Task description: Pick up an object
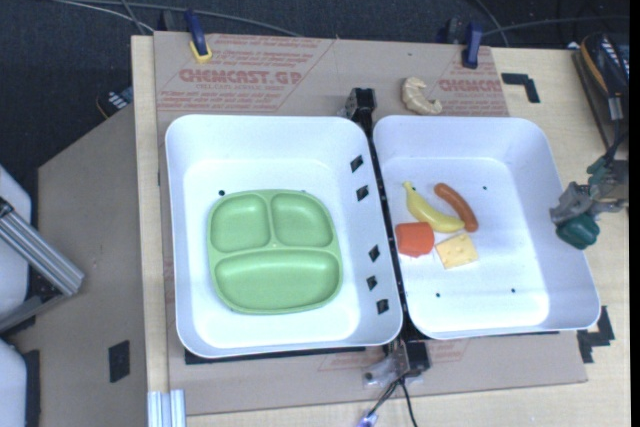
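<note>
The claw point(580, 215) sits at the counter's point(300, 65) right edge, just outside the right bin's point(520, 305) rim; whether it is open or closed I cannot tell; inside that bin, near its left wall, lie a banana point(428, 208), a sausage point(456, 205), a red block point(415, 239) and a cheese wedge point(457, 252), clustered together; the left bin point(190, 165) holds a green divided plate point(274, 250).

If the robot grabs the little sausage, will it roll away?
Maybe. The sausage looks round and smooth, so it might roll sideways or slip from the fingers. It lies against the banana, which may stop it rolling that way. It looks like small toy food, so probably light and stiff.
</note>
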